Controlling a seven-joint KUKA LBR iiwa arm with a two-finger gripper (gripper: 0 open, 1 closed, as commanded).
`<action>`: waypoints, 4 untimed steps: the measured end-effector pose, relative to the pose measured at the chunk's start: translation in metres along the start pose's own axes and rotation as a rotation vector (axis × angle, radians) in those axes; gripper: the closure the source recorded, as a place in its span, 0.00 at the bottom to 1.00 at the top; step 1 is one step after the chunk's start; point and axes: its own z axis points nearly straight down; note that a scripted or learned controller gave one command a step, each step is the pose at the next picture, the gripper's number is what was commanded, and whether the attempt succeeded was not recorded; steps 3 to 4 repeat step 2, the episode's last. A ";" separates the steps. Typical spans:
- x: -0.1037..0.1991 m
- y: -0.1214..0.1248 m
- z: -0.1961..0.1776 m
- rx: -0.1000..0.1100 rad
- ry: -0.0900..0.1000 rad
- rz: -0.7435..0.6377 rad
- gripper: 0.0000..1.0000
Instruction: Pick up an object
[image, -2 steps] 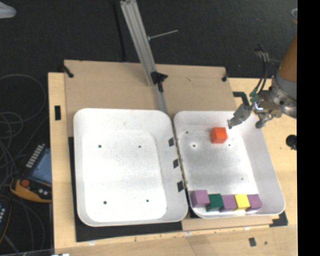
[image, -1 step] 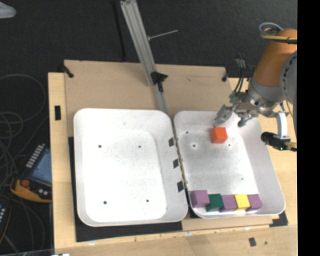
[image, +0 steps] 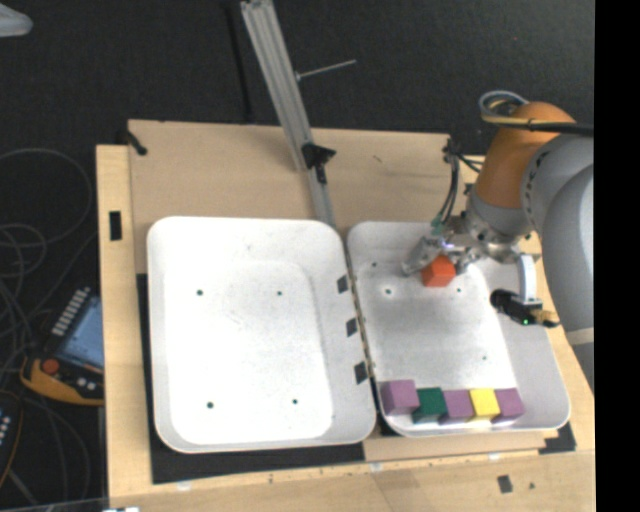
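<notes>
**Overhead: gripper with an orange block above the right bin**

Seen from above at a slant, a tan wooden table (image: 400, 170) carries 2 shallow white bins side by side. The left bin (image: 250, 335) fills the middle of the view. The right bin (image: 450, 330) sits touching it toward 3 o'clock.

At about 2 o'clock from the view's centre, the grey arm (image: 560, 230) with its orange band (image: 510, 150) reaches in from the right. Its gripper (image: 440, 258) hangs over the far part of the right bin. An orange block (image: 438, 272) sits at the gripper's tip, and the fingers appear to be closed around it, though the fine detail is blurred.

Along the near rim of the right bin, toward 5 o'clock, 5 small blocks stand in a row, touching or nearly so: a purple block (image: 400, 395), a green block (image: 431, 403), a second purple block (image: 458, 403), a yellow block (image: 485, 402) and a third purple block (image: 508, 402).

A slim metal pole (image: 290, 110) slants across the table from 12 o'clock down to the gap between the bins. At 9 o'clock, on the dark floor beside the table, lie cables and a handheld pendant (image: 70, 345) with a lit screen.
</notes>
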 end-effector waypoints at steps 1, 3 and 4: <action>-0.002 0.002 -0.017 -0.007 -0.005 -0.005 1.00; 0.056 -0.015 -0.040 -0.004 0.002 -0.001 1.00; 0.056 -0.015 -0.040 -0.004 0.002 -0.001 1.00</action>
